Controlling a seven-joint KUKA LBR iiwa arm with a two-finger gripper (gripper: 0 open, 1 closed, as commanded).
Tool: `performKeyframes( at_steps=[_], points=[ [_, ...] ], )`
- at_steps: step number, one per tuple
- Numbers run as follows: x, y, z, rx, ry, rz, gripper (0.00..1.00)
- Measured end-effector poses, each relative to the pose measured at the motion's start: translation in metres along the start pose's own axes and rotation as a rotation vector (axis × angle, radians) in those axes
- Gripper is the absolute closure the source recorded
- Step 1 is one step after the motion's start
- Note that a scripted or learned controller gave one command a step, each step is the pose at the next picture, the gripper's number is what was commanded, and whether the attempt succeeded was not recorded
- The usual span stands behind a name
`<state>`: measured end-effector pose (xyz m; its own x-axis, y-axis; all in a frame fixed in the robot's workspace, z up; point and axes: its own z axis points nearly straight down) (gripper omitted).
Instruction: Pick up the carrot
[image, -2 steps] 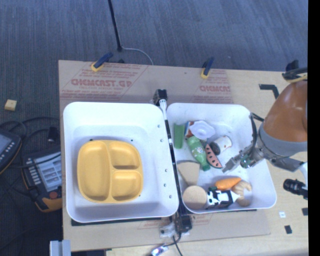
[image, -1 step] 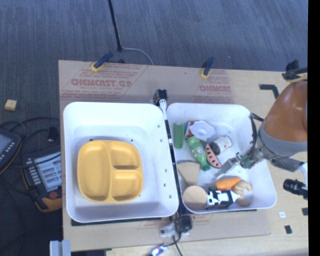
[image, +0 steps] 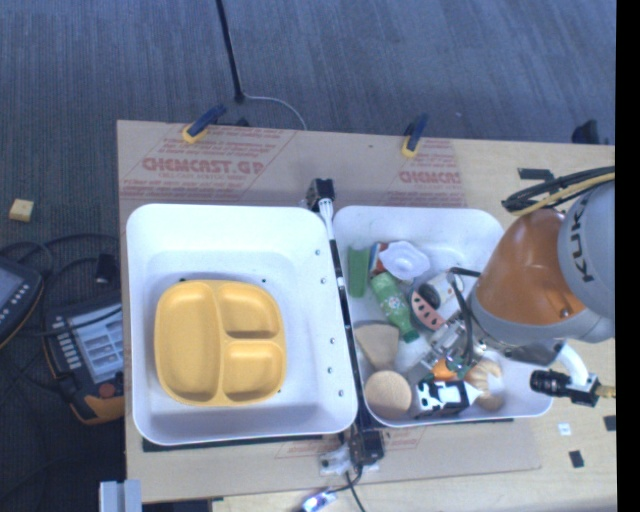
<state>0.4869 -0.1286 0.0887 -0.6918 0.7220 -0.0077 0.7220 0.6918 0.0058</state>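
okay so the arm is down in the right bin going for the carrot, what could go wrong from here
1. The right bin is crowded: a green bottle, a round tan piece and a black-and-white toy lie packed together, so the tool could close on the wrong thing.
2. I can't pick out a carrot in that pile. It may be covered by the arm, so the grasp may miss.
3. Pushing into the pile could shove neighbours against the wall.

Grey arm (image: 600, 250), rounded housings, black lettering "KU" on side; wide orange band (image: 530, 270) above wrist; black cables at wrist.
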Motion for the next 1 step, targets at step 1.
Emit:
performKeyframes(
  at_steps=[1],
  points=[
    [-0.0013,0.0009,-0.0109,-0.002,-0.004,0.001,1.00]
  ],
)
